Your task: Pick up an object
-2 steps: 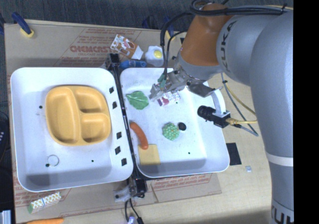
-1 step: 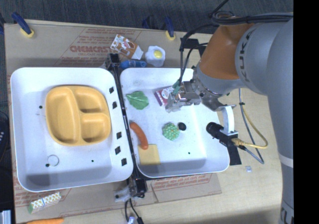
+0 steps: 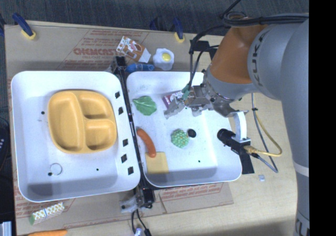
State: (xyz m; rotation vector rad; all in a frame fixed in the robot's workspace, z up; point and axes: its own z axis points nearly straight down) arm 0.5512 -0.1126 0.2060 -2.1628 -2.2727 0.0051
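faintly, red "chemcast" lettering [image 3: 93,51] marks the cardboard [image 3: 79,46] behind the bins.

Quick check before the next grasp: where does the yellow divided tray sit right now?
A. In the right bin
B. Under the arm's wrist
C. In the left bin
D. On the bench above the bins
C: the yellow divided tray lies flat inside the left bin, apart from the right bin.

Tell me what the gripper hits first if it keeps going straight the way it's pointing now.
Probably the green leaf: the gripper points toward the picture's left, and the leaf lies next along that line in the right bin. Height is unclear.
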